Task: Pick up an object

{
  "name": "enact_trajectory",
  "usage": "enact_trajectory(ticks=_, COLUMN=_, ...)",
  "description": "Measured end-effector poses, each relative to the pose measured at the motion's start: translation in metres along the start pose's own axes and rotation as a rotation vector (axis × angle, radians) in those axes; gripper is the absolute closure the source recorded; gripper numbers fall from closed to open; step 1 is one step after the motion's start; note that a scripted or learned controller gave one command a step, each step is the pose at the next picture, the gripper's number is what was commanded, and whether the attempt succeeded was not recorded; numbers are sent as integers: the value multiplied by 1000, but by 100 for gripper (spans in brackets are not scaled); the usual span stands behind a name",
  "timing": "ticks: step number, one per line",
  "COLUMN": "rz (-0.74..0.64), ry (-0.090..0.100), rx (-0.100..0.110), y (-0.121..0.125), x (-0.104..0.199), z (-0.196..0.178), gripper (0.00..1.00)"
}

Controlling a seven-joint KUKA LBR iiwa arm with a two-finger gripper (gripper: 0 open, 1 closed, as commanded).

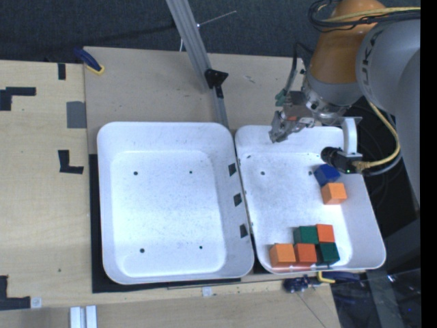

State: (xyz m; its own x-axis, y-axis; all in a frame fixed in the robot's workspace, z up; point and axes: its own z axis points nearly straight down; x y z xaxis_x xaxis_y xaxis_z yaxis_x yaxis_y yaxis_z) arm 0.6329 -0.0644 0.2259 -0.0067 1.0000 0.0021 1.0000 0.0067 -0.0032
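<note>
On the wooden bench [41, 203], listed by size:

Left bin [109, 183]: shallow, white, rounded corners, a few dark dots on its floor.

Right bin [263, 183]: same make, touching the left bin along their shared edge; it holds all the blocks.

Arm [382, 53]: grey with an orange band, reaching in from the right, wrist above the far edge of the right bin.

Metal rail [188, 29]: slanting down from the top to the gap between the bins.

Gripper [280, 135]: pointing down over the far left corner of the right bin, well apart from every block; nothing between its fingers, and whether they are apart or together I cannot tell.

Blocks, near right corner, packed together: two green [307, 234] [329, 253], three orange [282, 253] [305, 253] [326, 233].

Blocks, right side, midway: one orange [334, 193], with one blue [326, 174] touching it on the far side.
</note>
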Motion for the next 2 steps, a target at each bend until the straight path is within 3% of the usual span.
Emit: enact_trajectory(ticks=2, rz=1, ry=-1, rx=0, y=-44, x=83, z=1, gripper=100)
